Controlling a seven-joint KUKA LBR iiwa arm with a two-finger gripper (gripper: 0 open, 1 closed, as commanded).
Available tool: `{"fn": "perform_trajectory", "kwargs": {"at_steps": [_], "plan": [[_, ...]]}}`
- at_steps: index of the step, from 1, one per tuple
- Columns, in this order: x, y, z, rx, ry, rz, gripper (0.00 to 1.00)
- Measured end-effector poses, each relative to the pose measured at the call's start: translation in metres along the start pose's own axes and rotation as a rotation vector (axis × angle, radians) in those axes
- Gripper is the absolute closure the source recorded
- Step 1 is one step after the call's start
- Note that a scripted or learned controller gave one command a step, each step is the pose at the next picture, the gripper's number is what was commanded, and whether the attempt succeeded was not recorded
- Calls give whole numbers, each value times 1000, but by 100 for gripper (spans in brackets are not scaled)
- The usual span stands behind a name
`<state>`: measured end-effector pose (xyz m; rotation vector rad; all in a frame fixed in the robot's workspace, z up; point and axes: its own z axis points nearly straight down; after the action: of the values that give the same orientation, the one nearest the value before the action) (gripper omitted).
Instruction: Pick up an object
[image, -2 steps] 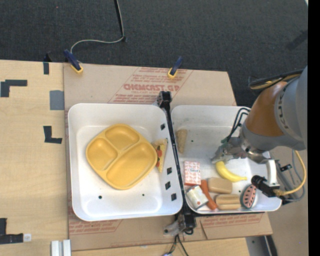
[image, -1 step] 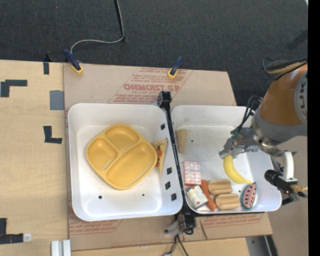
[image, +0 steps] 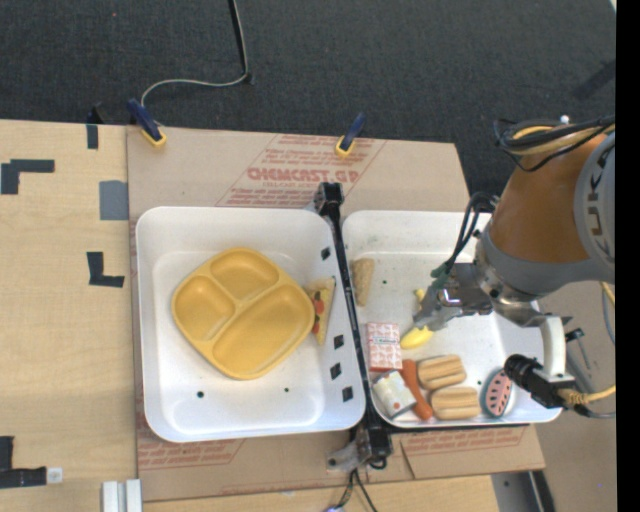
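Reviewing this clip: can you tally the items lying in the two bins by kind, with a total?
Yellow divided plate: 1
Pizza slice toy: 1
Cone-shaped tan item: 1
Yellow piece under the gripper: 1
Pink-and-white carton: 1
Hot dog buns: 2
Carrot: 1
White block: 1
Watermelon slice: 1
Total: 10

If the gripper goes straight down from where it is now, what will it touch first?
Probably the yellow toy lying just under the gripper in the right bin; depth is hard to judge from this slanted view.

left bin (image: 160, 330): divided plate (image: 243, 312) | right bin (image: 400, 228): food items (clustered at front), end effector (image: 440, 305) above
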<state>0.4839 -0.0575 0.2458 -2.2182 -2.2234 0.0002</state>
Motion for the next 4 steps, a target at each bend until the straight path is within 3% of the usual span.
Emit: {"fn": "perform_trajectory", "kwargs": {"at_steps": [1, 2, 3, 4], "plan": [[0, 0, 0, 0, 0, 0, 0], [-44, -2, 109, 4, 0, 4, 0], [-63, 9, 157, -11, 3, 0, 0], [-63, 5, 157, -16, -1, 2, 0]]}}
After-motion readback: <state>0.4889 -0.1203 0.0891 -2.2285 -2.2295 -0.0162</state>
